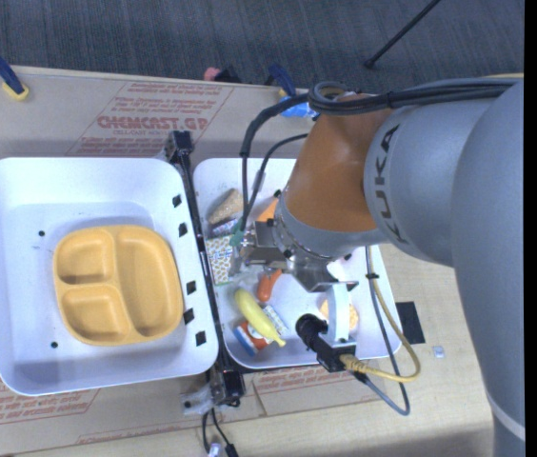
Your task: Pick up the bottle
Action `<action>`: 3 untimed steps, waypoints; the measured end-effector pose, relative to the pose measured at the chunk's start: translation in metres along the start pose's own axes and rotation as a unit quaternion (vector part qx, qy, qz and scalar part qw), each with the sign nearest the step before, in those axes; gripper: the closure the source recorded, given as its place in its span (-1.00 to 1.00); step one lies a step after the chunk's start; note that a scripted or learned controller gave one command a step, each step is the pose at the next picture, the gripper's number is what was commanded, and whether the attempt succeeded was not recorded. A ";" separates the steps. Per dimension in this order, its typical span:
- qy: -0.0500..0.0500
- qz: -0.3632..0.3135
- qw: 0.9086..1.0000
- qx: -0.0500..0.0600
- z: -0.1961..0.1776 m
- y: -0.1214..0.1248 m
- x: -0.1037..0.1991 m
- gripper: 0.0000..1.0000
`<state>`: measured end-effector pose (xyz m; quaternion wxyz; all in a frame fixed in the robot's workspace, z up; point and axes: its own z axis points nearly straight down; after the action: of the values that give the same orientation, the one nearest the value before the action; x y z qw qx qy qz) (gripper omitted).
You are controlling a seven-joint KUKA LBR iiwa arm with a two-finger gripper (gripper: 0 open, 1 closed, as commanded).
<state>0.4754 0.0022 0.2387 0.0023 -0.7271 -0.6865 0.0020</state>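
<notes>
Arm (421, 188) loomed over right bin (223, 175), gripper (261, 258) low in its clutter; open or closed, couldn't tell. The bottle wasn't clearly made out, likely in that pile near banana (259, 317), under the wrist. Nothing visibly lifted, so pick judged still undone. Yellow tray (116, 284) sat in left bin (11, 198).

yellow three-compartment tray (116, 284) in white left bin (11, 217). yellow banana (259, 317) in white right bin (213, 174). grey arm (459, 179) with orange band (340, 174). brown cardboard bench top (88, 103) with red print. blue clamps (7, 74) at bench edge.
</notes>
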 end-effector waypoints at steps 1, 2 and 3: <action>0.000 0.006 1.000 0.000 0.043 -0.004 0.068 1.00; 0.000 -0.020 1.000 0.000 0.047 0.002 -0.014 1.00; 0.000 -0.092 0.996 -0.002 -0.032 0.005 -0.074 1.00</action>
<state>0.4764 -0.0720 0.2702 0.0008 -0.6612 -0.7502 0.0008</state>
